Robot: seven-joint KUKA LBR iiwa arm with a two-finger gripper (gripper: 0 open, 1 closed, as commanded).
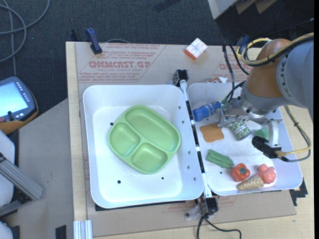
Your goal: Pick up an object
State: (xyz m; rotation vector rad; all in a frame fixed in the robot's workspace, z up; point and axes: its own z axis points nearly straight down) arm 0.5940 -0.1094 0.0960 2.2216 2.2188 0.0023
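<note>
My gripper (227, 116) hangs low over the right bin (294, 176), in its upper middle. It is just right of a blue bottle (204, 111) lying on its side and above a flat orange piece (213, 133). A speckled green and white object (240, 129) lies just right of the gripper. The view does not show anything held in it. Further forward in the bin lie a green vegetable (220, 158), a red pepper (240, 172), a cone-shaped toy (250, 182) and a pink toy (267, 173).
The left bin (99, 183) holds a green divided plate (144, 138). A small green item (261, 133) lies by the arm at the right bin's right side. On the bench behind the bins sit a small orange and white box (196, 48) and a blue clip (93, 40).
</note>
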